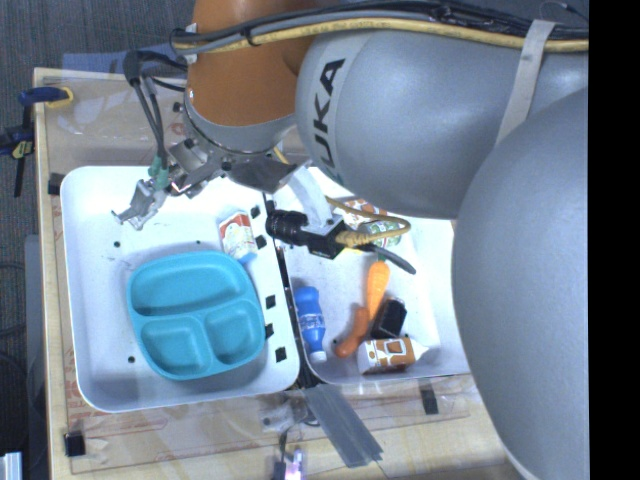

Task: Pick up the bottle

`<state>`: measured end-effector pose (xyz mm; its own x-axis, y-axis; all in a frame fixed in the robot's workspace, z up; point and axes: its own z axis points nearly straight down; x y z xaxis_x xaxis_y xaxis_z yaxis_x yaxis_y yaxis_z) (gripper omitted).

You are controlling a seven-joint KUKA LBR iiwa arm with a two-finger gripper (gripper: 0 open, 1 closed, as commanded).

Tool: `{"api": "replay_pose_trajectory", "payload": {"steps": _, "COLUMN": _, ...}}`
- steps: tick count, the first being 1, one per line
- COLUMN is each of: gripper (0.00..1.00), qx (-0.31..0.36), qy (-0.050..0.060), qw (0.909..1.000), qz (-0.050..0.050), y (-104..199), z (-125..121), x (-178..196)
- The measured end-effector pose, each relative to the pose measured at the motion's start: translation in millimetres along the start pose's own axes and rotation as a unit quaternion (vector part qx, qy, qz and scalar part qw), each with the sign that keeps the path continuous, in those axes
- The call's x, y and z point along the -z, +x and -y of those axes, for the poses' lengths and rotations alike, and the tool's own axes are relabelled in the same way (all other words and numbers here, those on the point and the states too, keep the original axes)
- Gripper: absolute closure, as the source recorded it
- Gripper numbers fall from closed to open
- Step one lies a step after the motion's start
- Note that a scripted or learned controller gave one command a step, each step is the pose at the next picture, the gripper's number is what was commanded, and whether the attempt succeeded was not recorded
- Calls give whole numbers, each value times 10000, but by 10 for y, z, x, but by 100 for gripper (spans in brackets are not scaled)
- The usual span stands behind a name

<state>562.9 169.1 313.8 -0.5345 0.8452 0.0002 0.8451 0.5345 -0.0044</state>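
Observation:
The bottle [308,320], blue with a white label and cap, lies lengthwise along the left edge of the right bin [440,363]. My gripper [133,211] hangs over the far left corner of the left bin [85,298]. It is well away from the bottle, up and to the left of it. I see nothing in the gripper. The big grey arm with its orange band hides the far part of the right bin.
A blue divided tray [195,313] fills the near half of the left bin, with a small red and white carton [236,236] behind it. Beside the bottle lie two orange carrot-like pieces [374,286], a black block [389,318], a brown and white box [388,354] and a snack packet [372,230].

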Motion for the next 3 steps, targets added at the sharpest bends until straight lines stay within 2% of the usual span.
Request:
{"api": "replay_pose_trajectory", "payload": {"steps": 1, "gripper": 0, "qx": -104, "qy": 13, "qw": 9999, "qz": -7, "y": 239, "z": 346, "x": -2020}}
{"api": "replay_pose_trajectory", "payload": {"steps": 2, "gripper": 0, "qx": -1283, "qy": -7, "qw": 9917, "qz": 1, "y": 447, "z": 97, "x": -1603}}
{"api": "replay_pose_trajectory", "payload": {"steps": 3, "gripper": 100, "qx": -1277, "qy": 7, "qw": 9918, "qz": 3, "y": 440, "z": 100, "x": -1512}}
